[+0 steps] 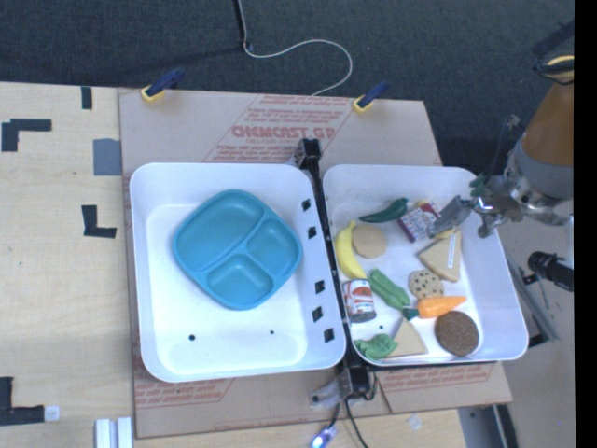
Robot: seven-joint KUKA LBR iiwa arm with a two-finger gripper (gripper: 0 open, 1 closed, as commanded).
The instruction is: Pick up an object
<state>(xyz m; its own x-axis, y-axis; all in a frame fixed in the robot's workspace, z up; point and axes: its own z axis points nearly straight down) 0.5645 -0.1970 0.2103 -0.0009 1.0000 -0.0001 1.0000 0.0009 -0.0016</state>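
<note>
The right bin [494, 278] holds several toy foods. Among them are a yellow banana [347, 250], a beige round piece [369, 242], a dark green pepper [384, 212] and a red packet [417, 222]. A pale cheese wedge [442, 258], a chip cookie [424, 283] and an orange carrot [438, 305] lie there too. So do a brown round biscuit [456, 332], a green pickle [389, 288] and a small can [359, 300]. My gripper [454, 216] reaches in from the right, low over the bin's far right part. It sits just above the cheese wedge and right of the red packet.
The left bin [154, 250] holds a blue divided plate [238, 247]. A green leafy piece [376, 346] and a tan triangle [409, 340] lie at the right bin's near edge. A black divider [322, 250] runs between the bins. A white cable [308, 54] lies behind them.
</note>
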